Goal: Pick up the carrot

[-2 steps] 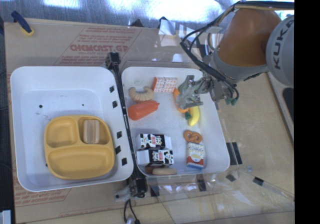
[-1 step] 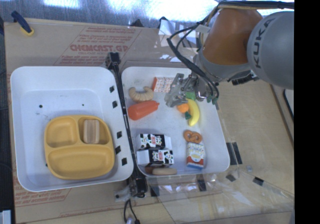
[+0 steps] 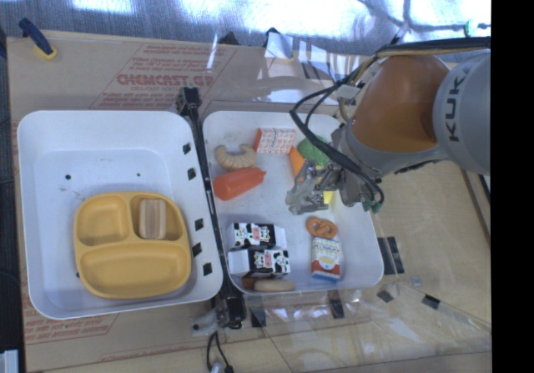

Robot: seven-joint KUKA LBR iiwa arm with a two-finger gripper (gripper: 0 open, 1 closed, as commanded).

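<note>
The carrot (image 3: 239, 183), an orange tapered piece, lies flat in the left half of the right bin (image 3: 360, 234), pointing right. My gripper (image 3: 307, 194) hangs over the middle of that bin, about a hand's width to the right of the carrot and apart from it. A small orange piece (image 3: 297, 159) with a green part (image 3: 314, 148) sits just above the gripper, partly hidden by the wrist. Nothing shows in the gripper's grasp.
The right bin also holds a croissant (image 3: 234, 156), a pink wafer pack (image 3: 274, 140), a pretzel (image 3: 321, 228), a small carton (image 3: 327, 257), two cow-print cartons (image 3: 253, 235) and a sausage (image 3: 268, 285). In the left bin (image 3: 50, 146), a yellow divided plate (image 3: 129, 267).
</note>
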